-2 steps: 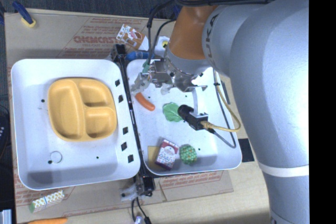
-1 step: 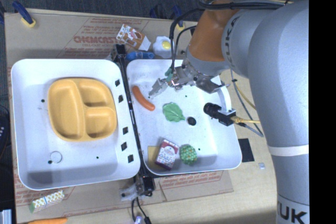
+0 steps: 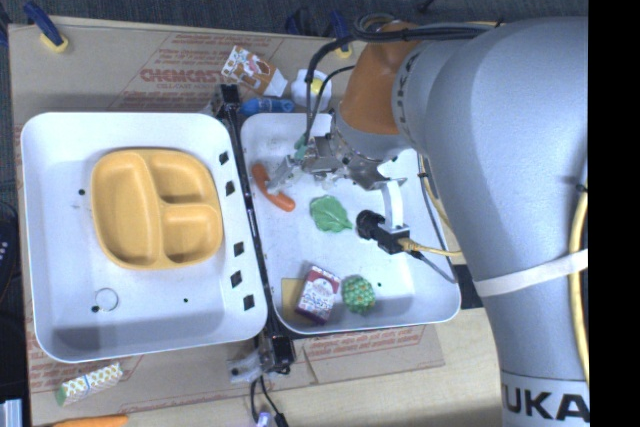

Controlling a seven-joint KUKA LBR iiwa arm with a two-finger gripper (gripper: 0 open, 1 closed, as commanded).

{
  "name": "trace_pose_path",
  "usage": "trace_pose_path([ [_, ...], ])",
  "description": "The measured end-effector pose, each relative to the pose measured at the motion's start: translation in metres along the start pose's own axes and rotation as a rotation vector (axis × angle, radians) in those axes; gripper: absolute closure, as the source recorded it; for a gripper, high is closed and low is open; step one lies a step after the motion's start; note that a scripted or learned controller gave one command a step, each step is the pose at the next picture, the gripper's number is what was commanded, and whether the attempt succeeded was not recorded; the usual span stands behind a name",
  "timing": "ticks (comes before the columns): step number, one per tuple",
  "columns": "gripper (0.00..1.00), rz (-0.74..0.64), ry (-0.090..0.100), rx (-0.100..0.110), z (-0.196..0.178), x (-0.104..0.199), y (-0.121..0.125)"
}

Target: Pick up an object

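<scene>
Grey arm [image 3: 500, 165] lowers its gripper [image 3: 300, 160] into the right bin [image 3: 430, 300] beside a carrot [image 3: 272, 187]; jaw state unclear.

- The right bin [image 3: 420, 300] is crowded: the grey arm [image 3: 500, 165] covers its three-o'clock side, and the gripper [image 3: 300, 165] hangs over its upper middle.
- An orange carrot [image 3: 273, 187] lies just beside the gripper at about eight o'clock.
- A green leaf [image 3: 330, 213] sits mid-bin, with bare floor between it and the carrot.
- A red box [image 3: 318, 293] and a green ball [image 3: 359, 293] block the six-o'clock edge.
- In the left bin [image 3: 50, 215], a yellow tray [image 3: 155, 207] takes the middle; bare floor runs around it, widest toward six o'clock.
</scene>
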State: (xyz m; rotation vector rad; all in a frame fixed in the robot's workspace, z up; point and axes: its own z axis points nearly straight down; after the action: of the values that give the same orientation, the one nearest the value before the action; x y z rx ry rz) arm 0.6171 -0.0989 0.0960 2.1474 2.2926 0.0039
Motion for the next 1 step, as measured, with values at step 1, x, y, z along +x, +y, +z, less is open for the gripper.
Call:
trace_pose_path([
  [1,0.0,0.146,0.0,0.0,0.0,0.0055,-0.0071],
])
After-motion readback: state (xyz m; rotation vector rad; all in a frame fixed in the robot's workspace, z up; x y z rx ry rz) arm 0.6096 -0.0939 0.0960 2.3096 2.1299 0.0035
